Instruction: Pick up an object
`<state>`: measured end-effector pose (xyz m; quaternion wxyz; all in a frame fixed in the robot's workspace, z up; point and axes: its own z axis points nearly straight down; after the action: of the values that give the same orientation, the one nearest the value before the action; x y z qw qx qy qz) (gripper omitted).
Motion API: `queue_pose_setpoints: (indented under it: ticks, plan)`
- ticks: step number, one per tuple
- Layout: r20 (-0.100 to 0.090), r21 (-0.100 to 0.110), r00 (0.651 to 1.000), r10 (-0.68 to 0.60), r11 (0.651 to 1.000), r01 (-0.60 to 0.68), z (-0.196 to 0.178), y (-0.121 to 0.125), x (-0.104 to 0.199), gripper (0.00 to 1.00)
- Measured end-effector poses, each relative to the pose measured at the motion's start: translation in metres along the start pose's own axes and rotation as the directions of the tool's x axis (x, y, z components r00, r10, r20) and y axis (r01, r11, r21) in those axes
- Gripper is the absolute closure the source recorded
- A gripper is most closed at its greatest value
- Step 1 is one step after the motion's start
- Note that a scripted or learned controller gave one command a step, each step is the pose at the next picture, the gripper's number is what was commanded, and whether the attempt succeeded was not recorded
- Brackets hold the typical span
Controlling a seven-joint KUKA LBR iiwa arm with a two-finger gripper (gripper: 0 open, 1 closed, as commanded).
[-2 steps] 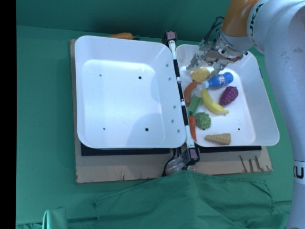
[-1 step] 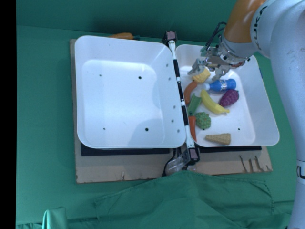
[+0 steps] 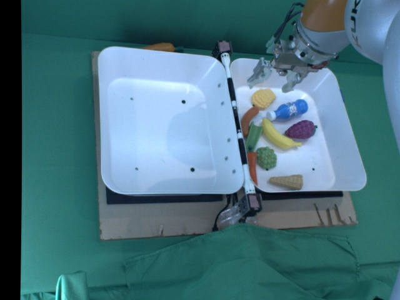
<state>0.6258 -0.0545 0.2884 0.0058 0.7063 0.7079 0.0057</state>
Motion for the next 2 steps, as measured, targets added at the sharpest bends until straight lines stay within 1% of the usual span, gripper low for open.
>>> queue_pose_setpoints:
  ticks: [1, 2]
  plan:
    - [0.004, 0.012, 1.000, 0.008, 1.000, -0.008, 0.072, 0.019, -0.050, 0.00]
    - [0.003, 0.008, 1.000, 0.007, 1.000, -0.007, 0.040, 0.026, -0.077, 0.00]
